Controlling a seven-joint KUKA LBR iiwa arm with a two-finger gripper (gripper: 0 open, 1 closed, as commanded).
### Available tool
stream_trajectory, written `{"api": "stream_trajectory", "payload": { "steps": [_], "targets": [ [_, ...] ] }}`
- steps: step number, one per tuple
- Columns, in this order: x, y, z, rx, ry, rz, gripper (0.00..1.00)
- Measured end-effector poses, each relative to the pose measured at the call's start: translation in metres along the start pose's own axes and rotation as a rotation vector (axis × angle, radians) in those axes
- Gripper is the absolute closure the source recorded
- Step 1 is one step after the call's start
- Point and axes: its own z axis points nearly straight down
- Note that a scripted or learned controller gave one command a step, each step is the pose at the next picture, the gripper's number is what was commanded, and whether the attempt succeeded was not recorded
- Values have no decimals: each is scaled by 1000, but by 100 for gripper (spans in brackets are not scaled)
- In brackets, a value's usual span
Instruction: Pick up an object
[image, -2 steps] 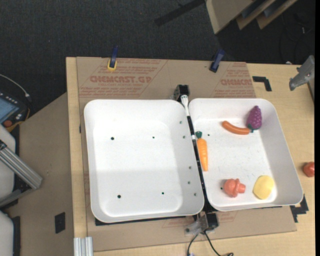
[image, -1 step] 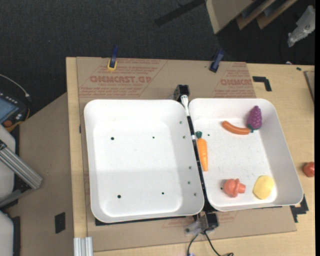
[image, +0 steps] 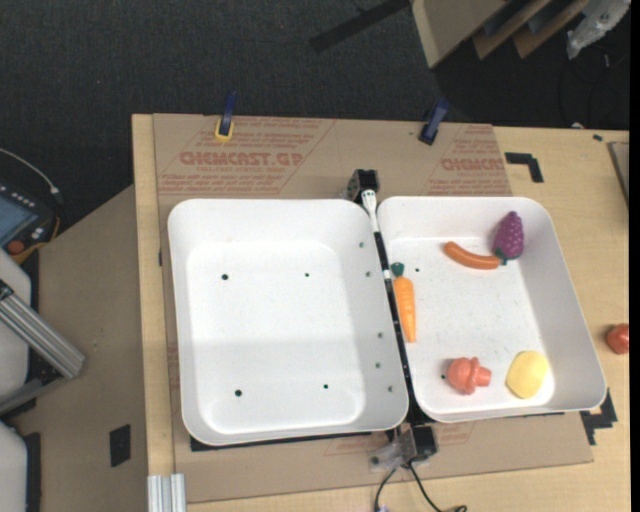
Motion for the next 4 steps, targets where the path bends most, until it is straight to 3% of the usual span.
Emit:
{"api": "stream_trajectory", "payload": {
  "steps": [1,2,3,4],
  "targets": [
    [1,-2,-12,-3,-2,-1,100],
    [-9,-100,-2,9,4,7,100],
    [-41,-163,115,21,7,9,100],
    [-2,-193,212,18,8,2,100]
  ]
}}
